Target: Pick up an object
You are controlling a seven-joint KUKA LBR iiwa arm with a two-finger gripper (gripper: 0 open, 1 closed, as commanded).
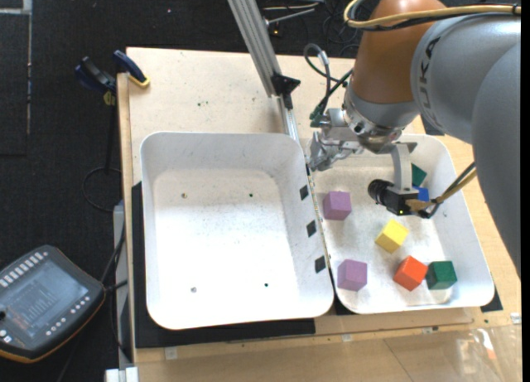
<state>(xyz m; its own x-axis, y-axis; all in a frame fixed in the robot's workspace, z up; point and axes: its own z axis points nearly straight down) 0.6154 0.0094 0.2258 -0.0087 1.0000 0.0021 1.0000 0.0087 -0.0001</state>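
Over the right white plastic bin [464, 231], near its back-left corner, my metal two-finger gripper [325, 157] hangs with finger spread I cannot tell, the nearest small purple foam cube [336, 205] just below it.

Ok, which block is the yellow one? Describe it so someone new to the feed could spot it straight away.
Start at the right bin, the one the grey arm hangs over. Near its middle, below the black part of the hand, sits the yellow block, turned like a diamond. It is the only yellow piece: its neighbours are two purple blocks to the left and an orange block just below.
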